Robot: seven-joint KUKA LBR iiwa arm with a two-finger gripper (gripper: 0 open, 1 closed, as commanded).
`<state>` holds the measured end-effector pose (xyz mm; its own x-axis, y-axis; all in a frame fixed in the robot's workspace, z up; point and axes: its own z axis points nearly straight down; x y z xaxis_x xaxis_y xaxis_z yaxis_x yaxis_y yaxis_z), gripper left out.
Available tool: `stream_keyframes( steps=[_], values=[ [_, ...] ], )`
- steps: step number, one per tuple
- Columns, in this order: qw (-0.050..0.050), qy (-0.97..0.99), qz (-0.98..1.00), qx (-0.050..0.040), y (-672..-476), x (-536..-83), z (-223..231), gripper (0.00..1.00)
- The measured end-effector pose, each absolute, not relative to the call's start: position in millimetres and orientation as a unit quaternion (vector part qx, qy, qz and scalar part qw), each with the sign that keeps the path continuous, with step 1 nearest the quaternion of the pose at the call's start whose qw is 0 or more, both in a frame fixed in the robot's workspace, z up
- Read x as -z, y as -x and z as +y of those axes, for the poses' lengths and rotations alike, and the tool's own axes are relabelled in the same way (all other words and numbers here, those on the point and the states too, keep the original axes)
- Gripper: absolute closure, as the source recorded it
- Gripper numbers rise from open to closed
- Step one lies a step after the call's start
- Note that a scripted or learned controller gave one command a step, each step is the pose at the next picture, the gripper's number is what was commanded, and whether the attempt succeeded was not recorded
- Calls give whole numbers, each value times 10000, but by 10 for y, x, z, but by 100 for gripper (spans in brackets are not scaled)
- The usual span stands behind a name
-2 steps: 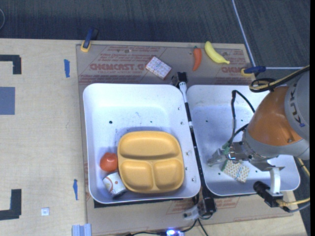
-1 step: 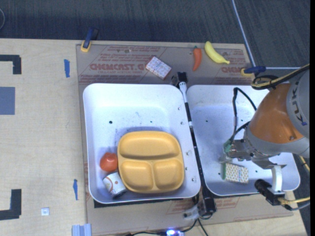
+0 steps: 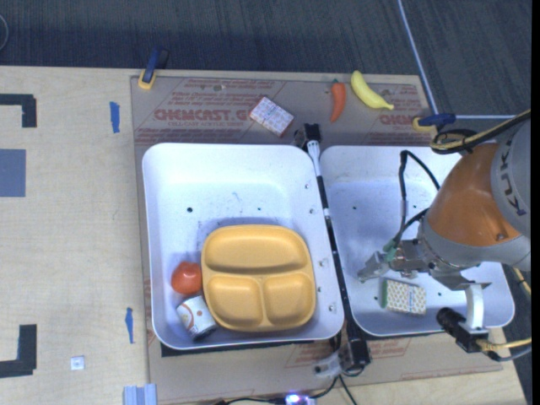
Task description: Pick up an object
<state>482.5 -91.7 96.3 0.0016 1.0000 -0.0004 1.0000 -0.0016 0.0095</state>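
Observation:
In the right bin (image 3: 363,201), a small flat green-and-white patterned packet (image 3: 404,297) lies near the front wall. My gripper (image 3: 395,265) hangs low just behind and above the packet, and the arm's orange band (image 3: 472,201) rises to the right. The left bin (image 3: 169,184) holds a yellow compartment tray (image 3: 257,275), a red tomato-like ball (image 3: 186,277) and a small white-and-orange toy (image 3: 195,315) at its front left. Whether the gripper touches the packet cannot be made out.
Behind the bins, on the cardboard, lie a yellow banana (image 3: 369,91), a red chili pepper (image 3: 337,101) and a small patterned box (image 3: 270,115). Clamps sit at the cardboard's back corners (image 3: 152,67). Cables run along the arm over the right bin's right side.

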Motion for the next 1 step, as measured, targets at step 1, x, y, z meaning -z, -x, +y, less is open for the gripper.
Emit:
stream_keyframes(
  steps=[1],
  values=[
    [53,-7078,7064,-42,-4838,-1063,-920,100]
  ],
)
